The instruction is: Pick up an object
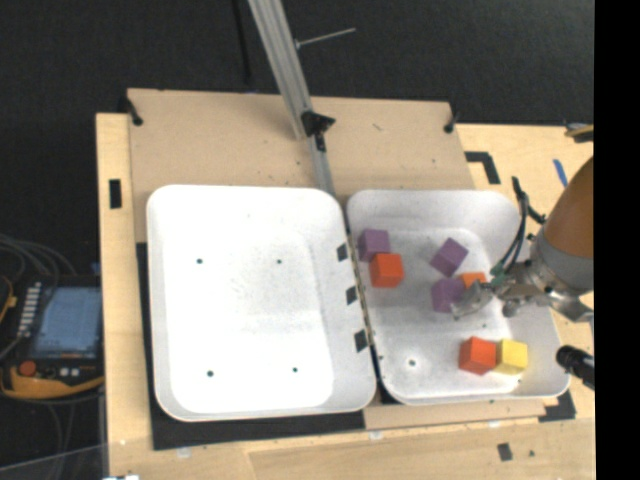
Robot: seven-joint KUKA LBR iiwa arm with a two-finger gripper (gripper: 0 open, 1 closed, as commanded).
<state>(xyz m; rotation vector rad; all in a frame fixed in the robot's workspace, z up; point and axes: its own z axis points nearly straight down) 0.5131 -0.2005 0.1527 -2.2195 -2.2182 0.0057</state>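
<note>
From above and at a slant, the desk point(240, 148) carries two shallow white bins side by side. The left bin point(250, 298) shows bare white floor with a few small dark dots. The right bin point(425, 218) holds all the blocks.

Near the right bin's left wall sits a purple cube point(374, 243), and an orange cube point(387, 269) touches it on the side nearer the camera. Further right, a second purple cube point(450, 256) stands tilted, apart from those two. Just below it lies a third purple cube point(447, 295). Toward the bin's near right corner, a red-orange cube point(479, 354) and a yellow cube point(513, 355) sit pressed together.

The arm comes in from the right, its orange band point(573, 218) showing above the grey wrist point(560, 265). The gripper point(478, 293) is low over the right bin, just beside the third purple cube on its right side. A small orange piece point(473, 280) shows right at the gripper's tip, but whether it is a block or part of the tool is too small to tell. Whether the gripper is spread or pressed together, I cannot tell from here, and nothing is plainly seen pinched in it.

A slim metal pole point(285, 58) runs up from between the bins to the top edge, and a blue-screened device point(65, 325) sits at the far left off the desk.
</note>
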